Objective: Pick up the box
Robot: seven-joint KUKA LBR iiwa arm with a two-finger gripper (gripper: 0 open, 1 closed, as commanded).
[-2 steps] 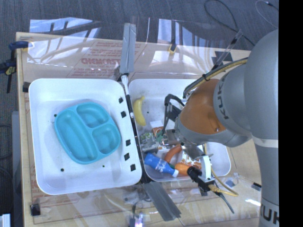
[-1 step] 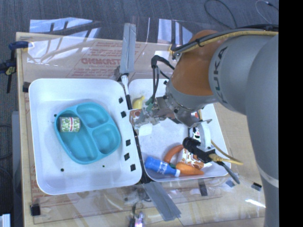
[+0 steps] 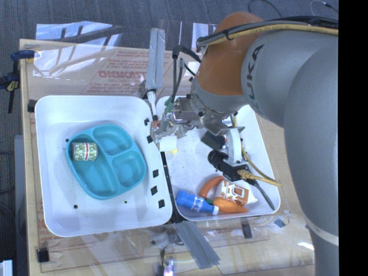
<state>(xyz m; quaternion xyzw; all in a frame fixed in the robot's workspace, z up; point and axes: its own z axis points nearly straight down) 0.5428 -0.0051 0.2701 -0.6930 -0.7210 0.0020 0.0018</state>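
Box [image 3: 237,195] lies low in the right bin [image 3: 260,148], between an orange carrot [image 3: 221,204] and a cable, well below the gripper [image 3: 167,128]; I cannot tell the grip; come straight down, squeeze its flat sides, dodge the blue bottle [image 3: 195,203].

1. The blue bottle [image 3: 196,203] lay at the right bin's [image 3: 190,160] near rim; the box [image 3: 237,194] and an orange item [image 3: 230,207] crowded just right of the blue bottle.
2. Beyond the blue bottle, bare floor stood open.
3. Farther beyond, the arm [image 3: 270,73] overhung the bin.
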